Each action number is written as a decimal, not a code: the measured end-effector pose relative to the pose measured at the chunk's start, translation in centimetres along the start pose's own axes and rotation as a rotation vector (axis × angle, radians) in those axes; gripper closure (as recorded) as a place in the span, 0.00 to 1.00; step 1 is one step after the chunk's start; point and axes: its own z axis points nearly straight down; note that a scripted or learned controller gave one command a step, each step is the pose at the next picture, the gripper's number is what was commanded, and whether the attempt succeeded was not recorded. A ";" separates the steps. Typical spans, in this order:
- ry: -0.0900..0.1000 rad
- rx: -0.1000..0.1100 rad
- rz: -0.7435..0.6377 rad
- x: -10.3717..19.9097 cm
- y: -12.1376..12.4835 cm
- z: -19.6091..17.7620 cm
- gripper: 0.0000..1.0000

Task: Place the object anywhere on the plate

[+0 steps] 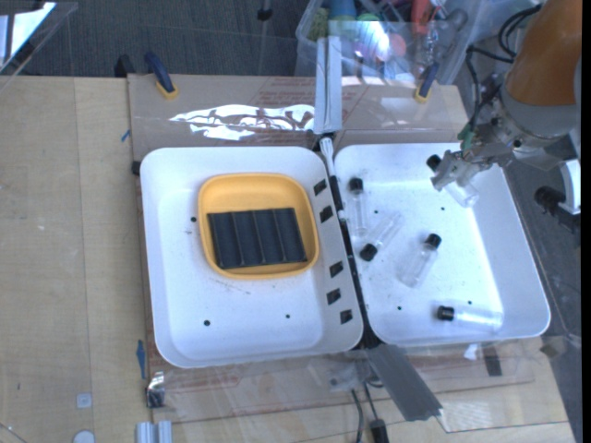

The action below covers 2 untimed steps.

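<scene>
A yellow plate (214, 197) sits in the left bin (175, 312), and a black ridged slab (257, 238) lies flat on it. Several clear vials with black caps lie in the right bin (517, 284): one (356, 206) by the divider, one (380, 233) slanted near it, one (417, 261) in the middle, one (473, 317) at the front. My gripper (454, 170) hangs over the right bin's far right corner. Another vial, its cap (433, 162) pointing left, lies right at the gripper; whether it is gripped or resting on the floor I cannot tell.
A raised divider with black tabs (334, 268) separates the two bins. A clear tub of coloured items (397, 12) stands behind the bins. Cables and the orange-banded arm (554, 53) crowd the far right.
</scene>
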 end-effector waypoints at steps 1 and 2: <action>0.000 -0.001 -0.265 2.4 -0.3 0.9 1.00; -0.005 -0.007 -0.546 4.3 0.5 -1.2 1.00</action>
